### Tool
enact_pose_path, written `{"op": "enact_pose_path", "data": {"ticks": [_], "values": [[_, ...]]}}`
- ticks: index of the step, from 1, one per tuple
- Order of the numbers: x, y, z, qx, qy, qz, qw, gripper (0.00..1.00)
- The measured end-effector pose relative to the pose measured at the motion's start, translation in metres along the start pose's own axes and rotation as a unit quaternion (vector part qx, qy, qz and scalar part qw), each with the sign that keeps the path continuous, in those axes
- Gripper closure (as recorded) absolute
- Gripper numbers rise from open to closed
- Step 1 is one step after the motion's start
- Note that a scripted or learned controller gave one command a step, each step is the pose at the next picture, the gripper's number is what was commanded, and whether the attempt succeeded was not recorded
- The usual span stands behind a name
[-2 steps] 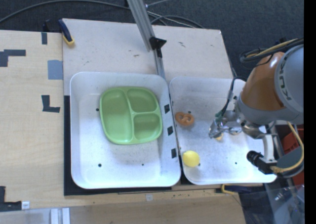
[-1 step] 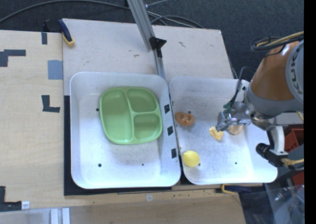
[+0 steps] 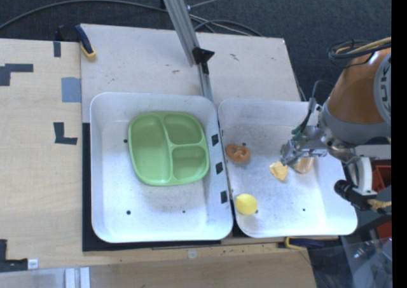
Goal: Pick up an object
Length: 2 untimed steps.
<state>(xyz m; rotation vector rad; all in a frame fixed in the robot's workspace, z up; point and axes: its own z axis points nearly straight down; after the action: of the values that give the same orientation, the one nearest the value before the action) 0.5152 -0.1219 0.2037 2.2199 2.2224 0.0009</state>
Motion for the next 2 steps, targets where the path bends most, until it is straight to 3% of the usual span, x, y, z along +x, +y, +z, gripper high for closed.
{"op": "enact_pose_path", "data": {"ticks": [2], "values": [[0.115, 0.048, -0.017, 0.000, 0.001, -0.003, 1.0000, 1.00]]}}
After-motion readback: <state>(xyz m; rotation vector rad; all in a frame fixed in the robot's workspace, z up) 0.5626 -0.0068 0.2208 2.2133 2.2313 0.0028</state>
